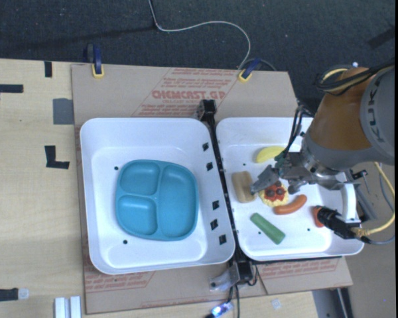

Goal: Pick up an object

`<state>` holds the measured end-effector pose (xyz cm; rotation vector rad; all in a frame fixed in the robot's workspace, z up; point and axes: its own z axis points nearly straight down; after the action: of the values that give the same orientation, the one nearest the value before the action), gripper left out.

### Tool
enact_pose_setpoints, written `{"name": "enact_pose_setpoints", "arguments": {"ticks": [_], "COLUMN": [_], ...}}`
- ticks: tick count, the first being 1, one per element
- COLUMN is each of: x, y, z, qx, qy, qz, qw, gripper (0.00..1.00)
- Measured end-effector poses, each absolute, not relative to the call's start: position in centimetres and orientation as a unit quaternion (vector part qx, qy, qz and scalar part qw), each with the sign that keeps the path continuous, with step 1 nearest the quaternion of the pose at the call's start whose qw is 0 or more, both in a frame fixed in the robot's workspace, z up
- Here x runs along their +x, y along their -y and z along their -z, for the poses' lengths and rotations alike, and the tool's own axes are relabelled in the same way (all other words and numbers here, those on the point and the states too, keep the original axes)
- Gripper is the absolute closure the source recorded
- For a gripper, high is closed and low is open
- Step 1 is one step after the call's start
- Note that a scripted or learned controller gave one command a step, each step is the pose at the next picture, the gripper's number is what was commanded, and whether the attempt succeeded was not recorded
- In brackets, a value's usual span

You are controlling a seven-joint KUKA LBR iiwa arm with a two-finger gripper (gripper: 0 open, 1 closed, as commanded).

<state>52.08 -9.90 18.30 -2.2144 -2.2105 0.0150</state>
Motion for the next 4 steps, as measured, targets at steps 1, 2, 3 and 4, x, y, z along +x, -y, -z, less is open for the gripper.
{"name": "enact_pose_setpoints", "arguments": {"ticks": [1, 2, 3, 4], "x": [52.4, 52.4, 51.9, 51.9], "y": [9.9, 10.1, 10.4, 10.6], "z": [-19.0, -14.6, -10.0, -8.6], "qx": [-0.707, -0.707, -0.707, -0.707], "qy": [0.708, 0.707, 0.707, 0.707], "qz": [-0.0005, -0.0023, -0.0023, -0.0006], "qw": [0.001, 0.003, 0.003, -0.002], "gripper": [0.0, 0.0, 0.0, 0.0]}}
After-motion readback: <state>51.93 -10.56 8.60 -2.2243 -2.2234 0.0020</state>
